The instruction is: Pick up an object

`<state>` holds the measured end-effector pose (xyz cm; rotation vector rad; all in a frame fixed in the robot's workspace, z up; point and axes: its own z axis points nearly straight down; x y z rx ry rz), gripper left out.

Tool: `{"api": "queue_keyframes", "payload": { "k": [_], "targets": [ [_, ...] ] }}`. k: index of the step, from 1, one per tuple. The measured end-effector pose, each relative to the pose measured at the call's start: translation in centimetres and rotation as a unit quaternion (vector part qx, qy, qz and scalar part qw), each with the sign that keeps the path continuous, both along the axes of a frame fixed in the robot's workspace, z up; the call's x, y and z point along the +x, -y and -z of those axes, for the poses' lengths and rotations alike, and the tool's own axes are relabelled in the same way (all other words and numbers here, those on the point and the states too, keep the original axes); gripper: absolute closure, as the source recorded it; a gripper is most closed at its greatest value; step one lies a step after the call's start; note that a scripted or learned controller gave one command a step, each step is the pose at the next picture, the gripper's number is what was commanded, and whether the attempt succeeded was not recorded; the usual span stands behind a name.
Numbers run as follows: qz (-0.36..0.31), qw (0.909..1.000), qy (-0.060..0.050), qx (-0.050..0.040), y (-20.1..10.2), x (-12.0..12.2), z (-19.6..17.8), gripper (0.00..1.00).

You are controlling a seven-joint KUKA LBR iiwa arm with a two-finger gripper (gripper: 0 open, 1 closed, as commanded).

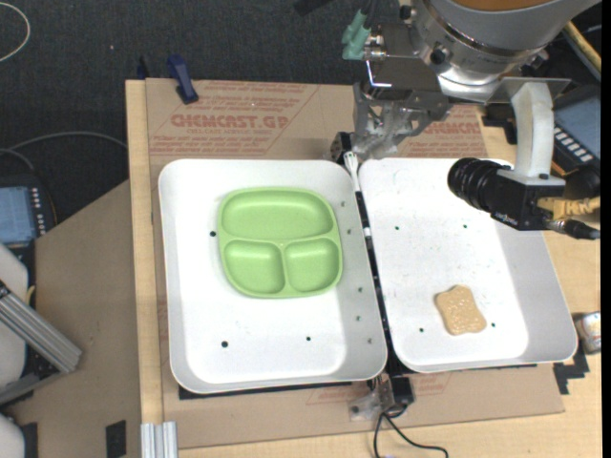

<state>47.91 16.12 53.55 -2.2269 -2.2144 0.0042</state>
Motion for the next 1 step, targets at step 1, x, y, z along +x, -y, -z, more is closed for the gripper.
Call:
{"api": "queue_keyframes", "payload": {
  "k": [1],
  "targets": [
    [-0.001, 1.0000, -0.004, -0.0015, 1.97, -0.06, 9.79, 1.00]
  ]
}}
